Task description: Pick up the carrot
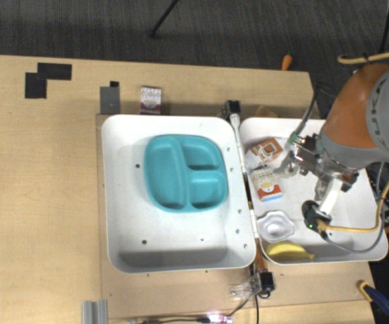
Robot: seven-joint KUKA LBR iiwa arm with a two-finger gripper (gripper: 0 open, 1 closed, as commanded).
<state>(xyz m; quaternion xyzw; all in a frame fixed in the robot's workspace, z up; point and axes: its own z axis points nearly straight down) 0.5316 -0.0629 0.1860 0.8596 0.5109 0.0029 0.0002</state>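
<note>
My gripper (pixel 294 159) hangs over the middle of the right bin (pixel 366 245), reaching in from the right under the grey arm with its orange band (pixel 351 113). Just left of it lie a small brown-and-white packet (pixel 264 148) and a white carton with an orange and blue end (pixel 267 185). I cannot tell whether that orange patch is the carrot. Nothing is visibly held.
A clear plastic cup (pixel 275 225) and a yellow banana (pixel 290 252) lie at the near end of the right bin. The left bin (pixel 123 181) holds a teal divided plate (pixel 185 172). A small patterned cube (pixel 151 98) sits on the bench behind it.
</note>
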